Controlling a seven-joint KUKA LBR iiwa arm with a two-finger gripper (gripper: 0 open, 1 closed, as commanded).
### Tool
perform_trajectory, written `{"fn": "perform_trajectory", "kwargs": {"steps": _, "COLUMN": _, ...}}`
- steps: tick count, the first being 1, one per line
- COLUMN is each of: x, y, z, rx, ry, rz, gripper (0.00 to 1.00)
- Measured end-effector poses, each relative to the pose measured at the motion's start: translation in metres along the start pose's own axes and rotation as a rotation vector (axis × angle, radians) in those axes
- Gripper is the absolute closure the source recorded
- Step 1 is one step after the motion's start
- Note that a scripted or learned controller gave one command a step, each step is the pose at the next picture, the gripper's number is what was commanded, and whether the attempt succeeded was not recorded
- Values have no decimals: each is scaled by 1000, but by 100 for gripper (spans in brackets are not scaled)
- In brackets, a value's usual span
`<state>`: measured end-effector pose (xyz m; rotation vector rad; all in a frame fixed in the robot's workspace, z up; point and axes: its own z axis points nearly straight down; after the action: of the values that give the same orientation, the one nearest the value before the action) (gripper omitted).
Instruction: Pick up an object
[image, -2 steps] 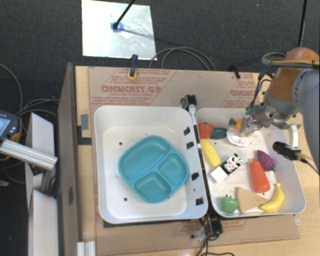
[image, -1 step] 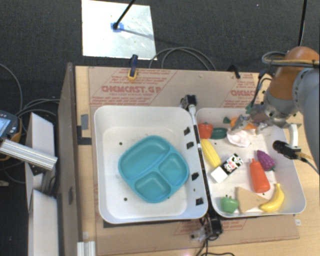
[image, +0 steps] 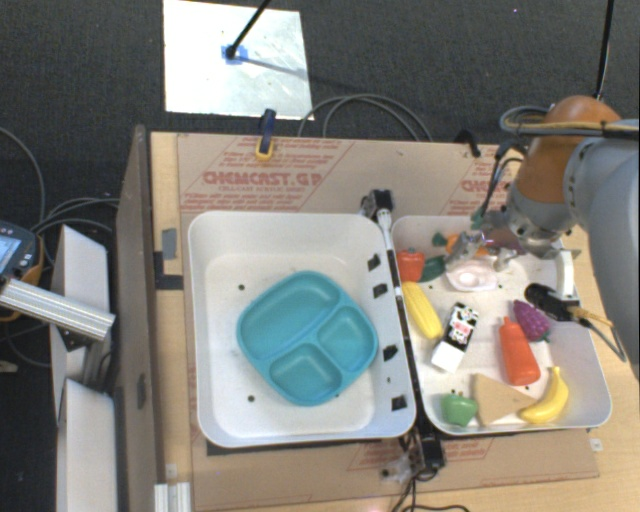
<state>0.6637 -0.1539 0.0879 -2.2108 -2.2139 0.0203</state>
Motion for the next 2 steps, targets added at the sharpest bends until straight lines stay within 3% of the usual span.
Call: {"fn": "perform_trajectory", "kwargs": {"steps": 2, "x": -17, "y": 0, "z": 6, "rx": 7, "ry": 8, "rz": -3, "gripper": 0}}
